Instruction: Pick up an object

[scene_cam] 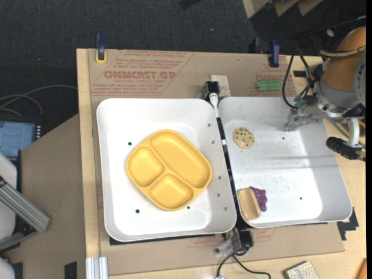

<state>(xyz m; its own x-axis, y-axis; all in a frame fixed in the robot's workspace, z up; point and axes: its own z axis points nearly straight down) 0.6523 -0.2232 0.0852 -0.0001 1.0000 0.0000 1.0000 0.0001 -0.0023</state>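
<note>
One camera sits high above the bench [145, 74] and looks down at a slant. It is far enough back to see both white bins whole, the left bin [110, 156] and the right bin [314, 179], plus dark floor past the far edge. The far side of the bench is at the top. The arm [343, 68] comes in from the right.

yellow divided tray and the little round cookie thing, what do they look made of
Yellow three-compartment tray: likely moulded plastic, smooth with a soft sheen and rounded rims. Round tan cookie with dark specks: matte and uniform, probably a plastic or rubber toy, though too small to be sure.
</note>
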